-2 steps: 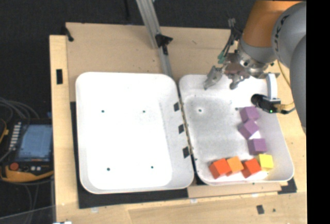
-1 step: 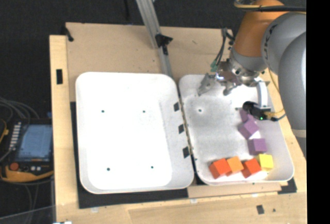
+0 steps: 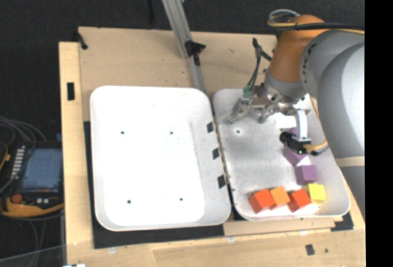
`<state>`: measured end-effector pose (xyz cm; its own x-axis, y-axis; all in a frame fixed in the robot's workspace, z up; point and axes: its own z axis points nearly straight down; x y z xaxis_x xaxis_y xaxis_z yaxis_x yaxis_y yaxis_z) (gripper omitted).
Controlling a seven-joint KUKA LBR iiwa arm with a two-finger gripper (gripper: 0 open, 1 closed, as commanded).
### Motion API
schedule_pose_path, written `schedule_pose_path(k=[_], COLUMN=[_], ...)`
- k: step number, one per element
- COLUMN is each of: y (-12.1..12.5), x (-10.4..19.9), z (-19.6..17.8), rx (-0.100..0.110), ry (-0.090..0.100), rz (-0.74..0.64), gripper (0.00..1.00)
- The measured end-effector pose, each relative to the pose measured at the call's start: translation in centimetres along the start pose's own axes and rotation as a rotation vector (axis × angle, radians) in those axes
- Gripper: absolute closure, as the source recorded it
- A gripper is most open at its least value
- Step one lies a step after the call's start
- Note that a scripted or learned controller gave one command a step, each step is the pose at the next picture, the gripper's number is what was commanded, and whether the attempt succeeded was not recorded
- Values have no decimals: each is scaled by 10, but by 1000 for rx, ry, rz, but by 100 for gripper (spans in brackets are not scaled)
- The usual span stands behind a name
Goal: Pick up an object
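Note:
My gripper (image 3: 250, 113) hovers over the far left part of the right bin (image 3: 258, 155), its two metal fingers spread apart with nothing between them. Several small blocks lie in that bin's near right corner, well away from the gripper. An orange-red block (image 3: 263, 200), an orange block (image 3: 280, 196), a red block (image 3: 299, 199) and a yellow block (image 3: 317, 192) form a row along the near wall. A purple block (image 3: 306, 172) sits just behind them, and a second purple block (image 3: 294, 156) lies partly under the arm's cable.
The left bin (image 3: 153, 155) lies beside the right one, with black clips (image 3: 216, 152) along their shared edge. A slanted metal pole (image 3: 178, 20) rises from the bench behind the bins. The grey arm (image 3: 338, 88) covers the right bin's far right side.

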<state>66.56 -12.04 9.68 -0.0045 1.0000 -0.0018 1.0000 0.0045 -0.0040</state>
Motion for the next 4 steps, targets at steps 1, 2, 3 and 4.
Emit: schedule_pose_path(k=[1,2,3,4], y=[2,1,2,-6], x=[-1,-4,-6,52], z=[-15,-81,-125,-132], rx=[-10,-12,-8,-5], ry=[-1,0,1,3], rz=[1,6,2,-2], gripper=[100,100,100,100])
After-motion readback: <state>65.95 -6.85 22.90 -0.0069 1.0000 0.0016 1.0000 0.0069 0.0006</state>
